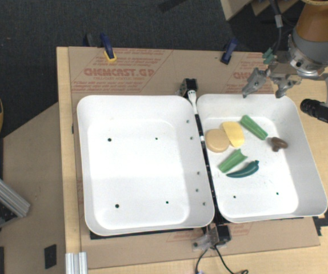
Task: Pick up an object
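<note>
Hovering over the far rim of the right bin, tool spread wide, nothing between the fingers. To do this well: pick one piece standing clear of the rest, line the fingers across its narrow width, descend straight, close only once both fingers flank it.

Best candidate, by judgement: green stick, lying slantwise nearest the tool, below it and a little toward the bin's middle, apart from the brown lump to its right. Just beside its left end, yellow piece, touching or overlapping the tan disc; harder to take cleanly, being crowded. Nearer the camera, green wedge and dark green pepper, close together, possibly touching. All well below the tool and apart from it. Left bin on the tabletop of no concern for this step.
</note>
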{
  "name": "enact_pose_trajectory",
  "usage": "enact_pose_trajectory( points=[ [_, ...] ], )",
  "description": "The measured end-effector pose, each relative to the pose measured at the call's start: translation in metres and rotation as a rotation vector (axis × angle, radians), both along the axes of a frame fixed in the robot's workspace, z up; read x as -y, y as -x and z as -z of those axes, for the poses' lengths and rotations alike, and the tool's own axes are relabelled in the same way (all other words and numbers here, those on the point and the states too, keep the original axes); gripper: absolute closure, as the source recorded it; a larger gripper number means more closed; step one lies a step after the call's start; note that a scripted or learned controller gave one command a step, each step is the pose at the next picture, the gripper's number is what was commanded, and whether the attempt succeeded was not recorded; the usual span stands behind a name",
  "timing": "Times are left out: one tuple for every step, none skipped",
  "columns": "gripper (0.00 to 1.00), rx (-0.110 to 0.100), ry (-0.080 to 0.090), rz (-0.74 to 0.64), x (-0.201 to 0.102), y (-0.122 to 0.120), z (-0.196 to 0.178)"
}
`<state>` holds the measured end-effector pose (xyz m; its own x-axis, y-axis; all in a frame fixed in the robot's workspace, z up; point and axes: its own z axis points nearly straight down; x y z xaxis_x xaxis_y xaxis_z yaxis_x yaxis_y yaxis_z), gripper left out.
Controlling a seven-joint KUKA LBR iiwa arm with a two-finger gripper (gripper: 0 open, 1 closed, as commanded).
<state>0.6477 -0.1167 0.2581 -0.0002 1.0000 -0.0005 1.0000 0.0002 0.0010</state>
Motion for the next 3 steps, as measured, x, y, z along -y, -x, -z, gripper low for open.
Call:
enact_pose_trajectory(
  points=[
    [0.00,-0.003,-0.003,-0.002,-0.032,0.055,-0.021],
    [1.00,0.001,-0.001,-0.002,-0.030,0.053,-0.030],
    [1.00,-0.004,-0.003,0.001,-0.045,0.153,-0.054]
  ],
)
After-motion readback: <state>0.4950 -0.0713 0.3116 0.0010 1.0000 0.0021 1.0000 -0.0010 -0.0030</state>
